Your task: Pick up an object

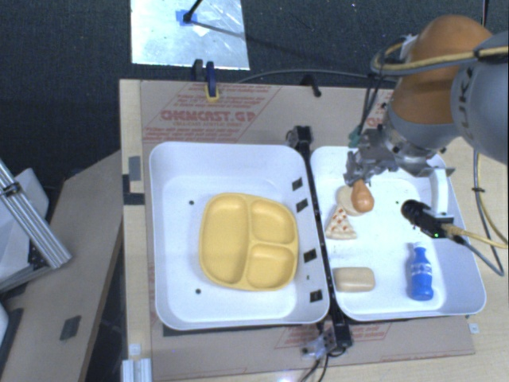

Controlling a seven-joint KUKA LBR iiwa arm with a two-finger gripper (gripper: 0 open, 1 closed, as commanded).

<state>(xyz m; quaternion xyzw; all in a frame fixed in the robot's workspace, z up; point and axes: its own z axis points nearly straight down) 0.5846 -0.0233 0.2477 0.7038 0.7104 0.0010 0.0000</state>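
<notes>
Robotics lab: industrial arm [441, 70], white bins [171, 213] on bench [95, 205], aluminium extrusion [32, 221], clamped board [215, 114].

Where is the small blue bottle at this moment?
In the camera view, the blue bottle is in the right bin, near its front right corner, just to the right of the beige block.

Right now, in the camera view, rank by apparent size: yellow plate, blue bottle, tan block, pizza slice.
1. yellow plate, clearly largest.
2. blue bottle.
3. tan block and pizza slice look alike; not ranking them.
</notes>
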